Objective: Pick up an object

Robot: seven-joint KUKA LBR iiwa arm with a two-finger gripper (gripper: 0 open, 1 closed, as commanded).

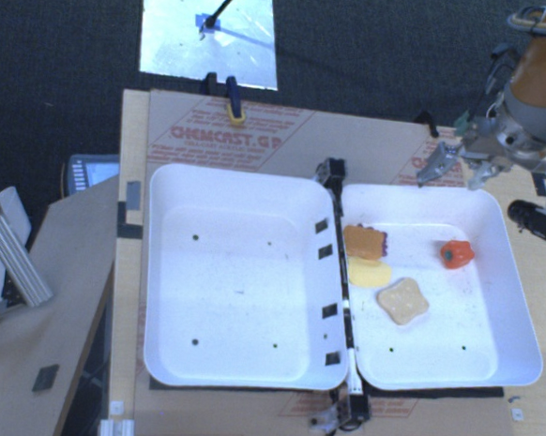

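Hovering claw (456, 167) above right bin (520, 307)

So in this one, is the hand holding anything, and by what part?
Nothing is held. The hand hangs above the far rim of the right bin, with nothing between its fingers; the orange piece and the other items lie in the bin.

Arm (538, 83) reaches in from right, wrist lowered.

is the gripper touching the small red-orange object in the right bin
Apart. The camera view shows the gripper above the right white bin's far rim, with bare white bin floor between it and the small red-orange object.
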